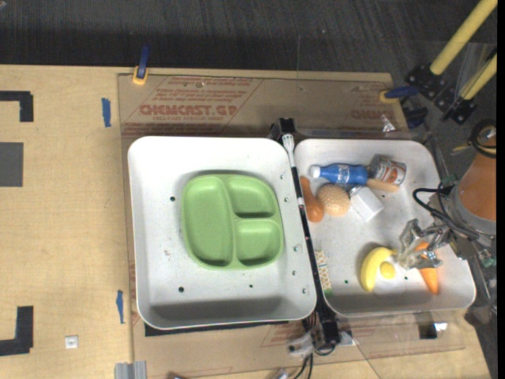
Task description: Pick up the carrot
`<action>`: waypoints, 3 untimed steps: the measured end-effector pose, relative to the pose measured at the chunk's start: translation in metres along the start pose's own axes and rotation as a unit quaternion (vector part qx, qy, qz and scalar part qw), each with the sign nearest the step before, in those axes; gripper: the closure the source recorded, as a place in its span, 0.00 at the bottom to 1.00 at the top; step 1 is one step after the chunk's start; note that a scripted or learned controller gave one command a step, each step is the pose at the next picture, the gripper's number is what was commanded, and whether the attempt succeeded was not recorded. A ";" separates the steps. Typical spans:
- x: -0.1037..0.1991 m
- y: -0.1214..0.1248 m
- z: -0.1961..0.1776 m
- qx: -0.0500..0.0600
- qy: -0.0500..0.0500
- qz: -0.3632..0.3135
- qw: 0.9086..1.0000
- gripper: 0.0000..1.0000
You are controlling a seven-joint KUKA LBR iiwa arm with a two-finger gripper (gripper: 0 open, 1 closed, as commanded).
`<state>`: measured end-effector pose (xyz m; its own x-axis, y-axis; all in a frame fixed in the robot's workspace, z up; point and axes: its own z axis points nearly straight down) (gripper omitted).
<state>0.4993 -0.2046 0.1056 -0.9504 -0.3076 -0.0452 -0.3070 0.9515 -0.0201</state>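
The carrot (430, 278) is a small orange piece lying in the front right corner of the right bin (344, 247), close to the bin's right wall. My gripper (417, 247) hangs right over the carrot's upper end, reaching in from the right, and its metal parts hide some of the carrot. A bit of orange shows among the gripper's parts. The arm's orange band (481, 189) sits at the right edge of the view. The view does not show whether the carrot is lifted off the bin floor.
A yellow fruit (377, 268) lies just left of the gripper. Further back in the right bin are a blue bottle (341, 173), a can (387, 170), a tan ball (334, 200), a white block (365, 204) and an orange piece (314, 208). The left bin (150, 212) holds a green divided plate (233, 220).
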 end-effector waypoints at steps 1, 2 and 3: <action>-0.023 0.085 -0.036 -0.011 0.014 -0.061 0.998 1.00; -0.018 -0.006 0.016 -0.005 0.007 -0.145 0.989 1.00; -0.059 -0.037 0.019 -0.013 0.011 -0.345 0.938 1.00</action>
<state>0.5682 -0.2218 0.0898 -0.5248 -0.8512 -0.0104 -0.8511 0.5249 -0.0125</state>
